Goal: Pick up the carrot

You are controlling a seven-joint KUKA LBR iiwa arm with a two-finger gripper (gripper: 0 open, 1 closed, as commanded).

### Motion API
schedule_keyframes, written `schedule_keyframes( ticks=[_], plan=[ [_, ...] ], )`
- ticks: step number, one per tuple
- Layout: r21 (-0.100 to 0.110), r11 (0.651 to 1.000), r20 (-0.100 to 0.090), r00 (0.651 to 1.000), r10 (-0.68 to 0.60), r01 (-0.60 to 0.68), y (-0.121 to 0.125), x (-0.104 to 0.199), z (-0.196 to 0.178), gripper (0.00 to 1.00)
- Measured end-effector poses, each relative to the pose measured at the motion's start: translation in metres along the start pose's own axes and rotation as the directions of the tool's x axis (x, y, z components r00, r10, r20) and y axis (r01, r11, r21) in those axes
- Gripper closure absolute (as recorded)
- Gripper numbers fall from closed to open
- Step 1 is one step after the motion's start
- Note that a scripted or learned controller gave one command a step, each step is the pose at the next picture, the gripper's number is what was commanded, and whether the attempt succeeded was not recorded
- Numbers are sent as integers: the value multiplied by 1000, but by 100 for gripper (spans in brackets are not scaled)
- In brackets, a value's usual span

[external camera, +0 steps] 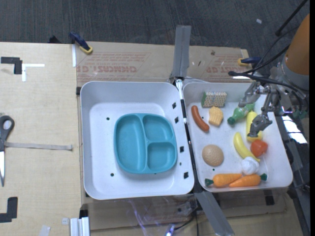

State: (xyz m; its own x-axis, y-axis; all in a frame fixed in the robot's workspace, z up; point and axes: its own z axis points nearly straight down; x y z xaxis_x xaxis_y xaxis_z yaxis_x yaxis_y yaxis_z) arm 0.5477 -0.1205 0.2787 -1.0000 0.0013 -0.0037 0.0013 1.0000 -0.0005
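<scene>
Two orange carrots lie end to end along the front wall of the right bin (283,146), one on the left (226,180) and one on the right (246,181). My gripper (253,113) hangs over the far right part of that bin, well behind the carrots. It is open, with one finger (247,97) near a green vegetable (238,114) and the other finger (258,125) above a red tomato (259,147). A small yellow piece (251,118) lies under the gap between the fingers. Nothing is held.
Also in the right bin are a sausage (200,118), corn (215,116), a seeded block (214,99), a tan egg-shaped item (212,155), a banana (240,145) and a white garlic (249,166). The left bin (93,132) holds a teal divided plate (145,142). Scissors (4,132) lie far left.
</scene>
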Motion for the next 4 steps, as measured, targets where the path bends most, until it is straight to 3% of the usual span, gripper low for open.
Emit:
schedule_keyframes(
  ticks=[1, 2, 3, 4],
  plan=[
    [1, 966, 0, 966, 259, -259, -1, -58, 82, 0],
    [1, 968, -1, 968, 250, -250, 8, -95, 186, 0],
    [1, 969, 5, 969, 247, -247, 9, -97, 175, 100],
    [0, 916, 2, 916, 400, -400, 57, -101, 86, 100]
  ],
)
